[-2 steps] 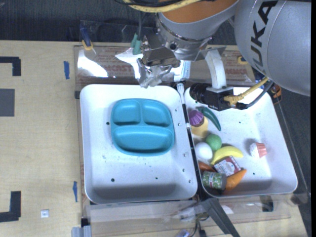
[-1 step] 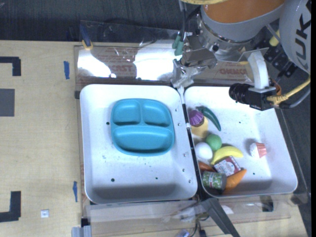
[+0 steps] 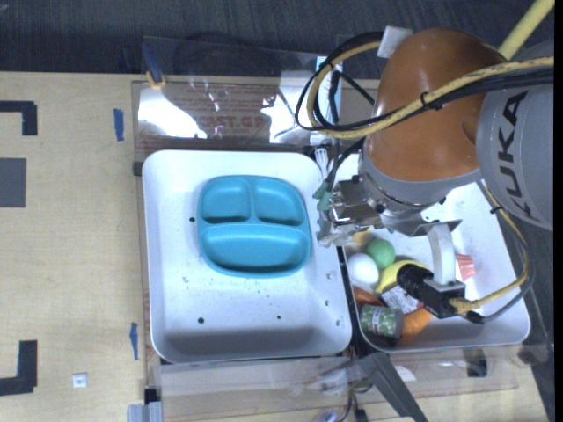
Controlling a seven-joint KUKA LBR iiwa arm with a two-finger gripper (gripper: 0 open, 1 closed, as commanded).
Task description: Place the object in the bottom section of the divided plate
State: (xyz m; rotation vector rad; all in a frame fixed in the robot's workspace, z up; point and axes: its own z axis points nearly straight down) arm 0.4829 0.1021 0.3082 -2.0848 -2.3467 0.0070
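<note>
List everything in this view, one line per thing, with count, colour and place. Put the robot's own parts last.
Bins: two, white, side by side on the bench.
Divided plate: one, blue, three sections, in the left bin.
Ball: one, green, in the right bin.
Egg-like thing: one, white, right bin, beside the green ball.
Can: one, green label, near edge of right bin.
Orange thing: one, partly hidden, right of the can.
Bench: one, light wood.
Arm: one, grey with orange band, above the right bin.
Gripper: one, at the right bin's left edge.
</note>
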